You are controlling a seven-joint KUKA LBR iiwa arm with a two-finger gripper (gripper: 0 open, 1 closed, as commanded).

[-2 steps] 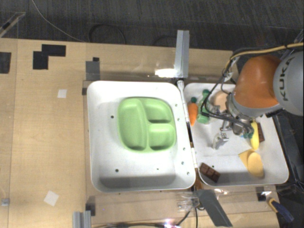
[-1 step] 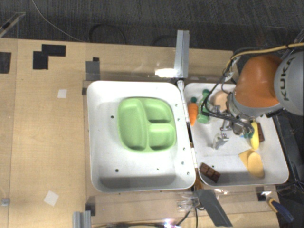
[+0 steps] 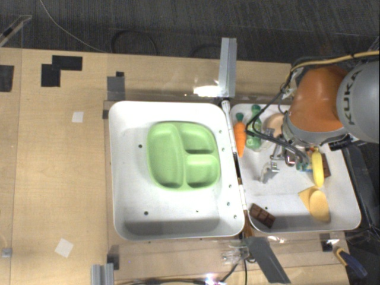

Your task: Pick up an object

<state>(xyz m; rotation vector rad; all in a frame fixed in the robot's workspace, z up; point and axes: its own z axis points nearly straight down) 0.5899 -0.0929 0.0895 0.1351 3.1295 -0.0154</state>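
From where I stand the arm (image 3: 332, 103) leans in over the right bin (image 3: 344, 215), its orange band bulking above the wrist, and the gripper (image 3: 271, 172) hangs low over the bin's bare white floor; I cannot tell how it is set, and I see nothing caught in it. No object is singled out, so I judge by what lies closest. The carrot (image 3: 239, 136), one only, lies toward ten o'clock from the gripper, hard against the dividing wall, its long axis running twelve to six. The banana (image 3: 318, 168), also one, lies at about three o'clock from the gripper, its long axis likewise near twelve to six, close under the wrist. Two yellow wedge-shaped pieces (image 3: 316, 202) sit together toward four o'clock, touching each other. One brown chocolate-like block (image 3: 261, 215) lies toward six o'clock, near the bin's front corner. Something green (image 3: 254, 136) sits at about eleven o'clock, partly behind cables; I cannot say what it is. The left bin (image 3: 124, 159) holds one green divided tray (image 3: 181, 154), well apart toward nine o'clock. There are two bins and one arm. To my eye the carrot and the banana are the nearest candidates, and either would want the fingers closing across its short side, nine to three.
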